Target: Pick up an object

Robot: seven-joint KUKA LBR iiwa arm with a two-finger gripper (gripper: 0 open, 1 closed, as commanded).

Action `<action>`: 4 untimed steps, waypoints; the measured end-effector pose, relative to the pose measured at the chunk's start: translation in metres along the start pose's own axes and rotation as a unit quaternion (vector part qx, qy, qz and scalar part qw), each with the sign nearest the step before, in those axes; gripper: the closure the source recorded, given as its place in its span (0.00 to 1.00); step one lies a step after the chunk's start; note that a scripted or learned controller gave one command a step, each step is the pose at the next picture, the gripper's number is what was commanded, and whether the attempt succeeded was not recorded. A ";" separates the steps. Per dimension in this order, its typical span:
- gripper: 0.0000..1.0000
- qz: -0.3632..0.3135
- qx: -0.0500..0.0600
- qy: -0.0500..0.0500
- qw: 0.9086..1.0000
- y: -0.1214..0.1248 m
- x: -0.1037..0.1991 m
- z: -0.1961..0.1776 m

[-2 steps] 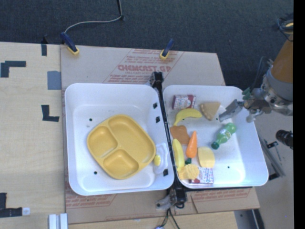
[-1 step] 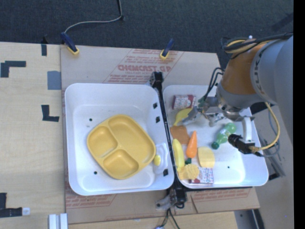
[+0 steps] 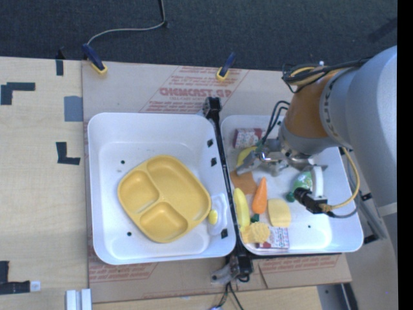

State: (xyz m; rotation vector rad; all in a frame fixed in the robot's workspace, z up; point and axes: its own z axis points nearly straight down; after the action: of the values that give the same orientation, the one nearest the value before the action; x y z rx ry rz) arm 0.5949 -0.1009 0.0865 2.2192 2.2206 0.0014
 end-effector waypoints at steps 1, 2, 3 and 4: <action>0.00 -0.001 0.013 0.002 1.000 0.059 -0.002 0.002; 0.00 -0.003 0.024 0.005 1.000 0.066 -0.006 0.002; 0.00 -0.001 0.023 0.002 1.000 0.066 -0.004 0.002; 0.00 -0.004 0.023 0.007 1.000 0.067 -0.013 0.003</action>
State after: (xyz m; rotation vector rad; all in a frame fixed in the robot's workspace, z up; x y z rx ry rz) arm 0.6618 -0.1135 0.0837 2.2410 2.2592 -0.0349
